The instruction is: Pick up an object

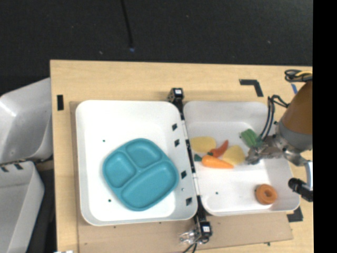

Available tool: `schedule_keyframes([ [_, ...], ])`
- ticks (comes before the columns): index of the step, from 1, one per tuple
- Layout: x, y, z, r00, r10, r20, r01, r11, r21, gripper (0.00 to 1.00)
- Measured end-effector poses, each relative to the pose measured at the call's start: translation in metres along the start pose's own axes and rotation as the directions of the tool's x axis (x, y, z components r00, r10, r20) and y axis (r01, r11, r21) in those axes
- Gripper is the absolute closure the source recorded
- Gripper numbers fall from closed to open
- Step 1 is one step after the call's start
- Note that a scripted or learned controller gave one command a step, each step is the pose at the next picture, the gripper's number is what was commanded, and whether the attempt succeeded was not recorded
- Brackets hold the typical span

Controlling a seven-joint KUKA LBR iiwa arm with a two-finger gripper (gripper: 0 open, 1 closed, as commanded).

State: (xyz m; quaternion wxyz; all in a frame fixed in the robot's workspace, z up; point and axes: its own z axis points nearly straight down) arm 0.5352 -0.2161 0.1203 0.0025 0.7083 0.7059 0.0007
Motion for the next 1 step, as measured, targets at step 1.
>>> schedule_keyframes([
  [1,-0.0069,0.0059,-0.0458,1.000,-0.006,0.000,0.006,1.000,-0.001,1.00],
])
